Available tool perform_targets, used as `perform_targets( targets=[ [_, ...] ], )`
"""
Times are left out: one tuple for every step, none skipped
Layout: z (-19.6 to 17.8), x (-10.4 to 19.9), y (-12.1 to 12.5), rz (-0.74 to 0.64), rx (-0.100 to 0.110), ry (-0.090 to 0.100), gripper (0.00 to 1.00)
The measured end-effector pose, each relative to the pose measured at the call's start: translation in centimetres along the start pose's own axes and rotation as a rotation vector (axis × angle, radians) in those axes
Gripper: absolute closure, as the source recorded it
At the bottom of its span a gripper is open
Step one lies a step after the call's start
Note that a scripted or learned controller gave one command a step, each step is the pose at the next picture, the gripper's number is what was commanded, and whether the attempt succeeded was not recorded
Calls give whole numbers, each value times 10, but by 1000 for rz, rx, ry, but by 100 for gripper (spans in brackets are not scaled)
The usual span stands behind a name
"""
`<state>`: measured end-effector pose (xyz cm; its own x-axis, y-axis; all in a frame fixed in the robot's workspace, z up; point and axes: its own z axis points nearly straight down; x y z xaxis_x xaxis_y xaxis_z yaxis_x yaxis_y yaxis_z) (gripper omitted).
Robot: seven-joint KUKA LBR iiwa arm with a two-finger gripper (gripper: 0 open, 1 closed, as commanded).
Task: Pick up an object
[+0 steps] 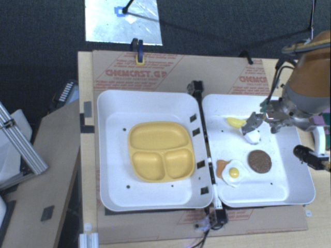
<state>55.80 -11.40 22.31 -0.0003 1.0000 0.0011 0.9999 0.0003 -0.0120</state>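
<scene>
Fixed overhead camera, slanted over both bins (pixel 155 99)

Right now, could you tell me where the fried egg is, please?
The fried egg lies in the right bin, near its front-left corner, just left of the brown patty.

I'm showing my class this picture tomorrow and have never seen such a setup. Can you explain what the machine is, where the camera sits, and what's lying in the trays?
A fixed camera looks down at a slant on a bench with two white bins. The left bin holds a yellow divided plate. The right bin holds a toy fried egg, a brown patty and a yellow piece. The robot arm reaches in from the right; its gripper hangs low beside the yellow piece, over something small and white. I cannot tell whether it holds anything.
</scene>
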Motion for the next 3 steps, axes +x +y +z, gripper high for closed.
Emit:
perform_targets(
  targets=[
    [-7,0,2,-2,-13,-2,0],
    [36,-5,4,-1,-10,-1,0],
    [99,-2,7,-1,-9,-1,0]
  ],
)
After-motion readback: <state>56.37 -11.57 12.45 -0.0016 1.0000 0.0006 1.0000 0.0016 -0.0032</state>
